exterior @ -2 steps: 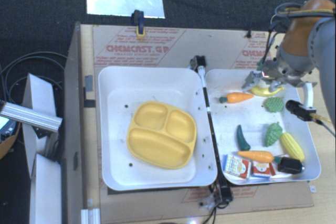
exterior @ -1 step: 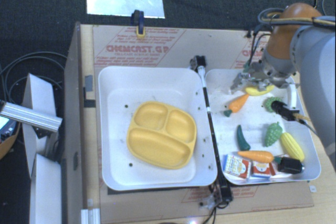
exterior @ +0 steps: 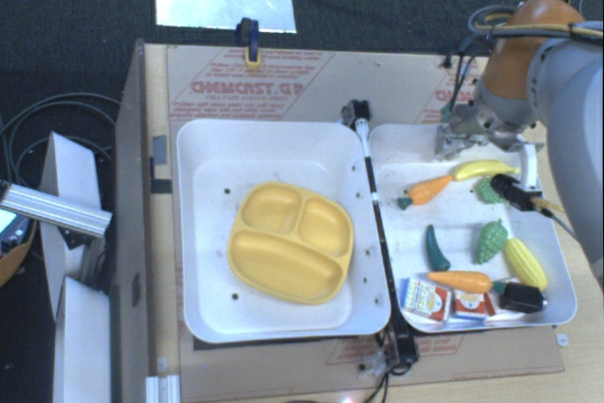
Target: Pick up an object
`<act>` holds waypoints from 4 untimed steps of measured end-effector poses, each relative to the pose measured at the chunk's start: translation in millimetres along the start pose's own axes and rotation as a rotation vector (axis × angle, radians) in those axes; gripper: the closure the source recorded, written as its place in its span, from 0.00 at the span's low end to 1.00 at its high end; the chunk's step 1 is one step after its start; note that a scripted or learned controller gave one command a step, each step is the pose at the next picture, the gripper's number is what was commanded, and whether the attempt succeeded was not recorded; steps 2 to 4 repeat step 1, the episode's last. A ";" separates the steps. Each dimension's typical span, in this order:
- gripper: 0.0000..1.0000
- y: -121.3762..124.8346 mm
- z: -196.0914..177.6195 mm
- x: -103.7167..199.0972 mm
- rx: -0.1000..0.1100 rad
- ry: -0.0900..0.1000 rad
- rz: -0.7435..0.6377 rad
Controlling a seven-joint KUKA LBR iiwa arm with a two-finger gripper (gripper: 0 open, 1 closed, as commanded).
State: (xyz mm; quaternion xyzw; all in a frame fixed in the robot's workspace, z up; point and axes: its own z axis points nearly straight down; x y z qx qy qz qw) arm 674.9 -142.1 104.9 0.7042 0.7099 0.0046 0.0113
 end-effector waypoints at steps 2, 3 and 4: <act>0.00 -0.4 0.6 -0.2 0.002 0.000 -0.001; 0.00 -0.4 0.6 -0.2 0.002 0.000 -0.001; 0.00 -0.4 0.6 -0.2 0.002 0.000 -0.001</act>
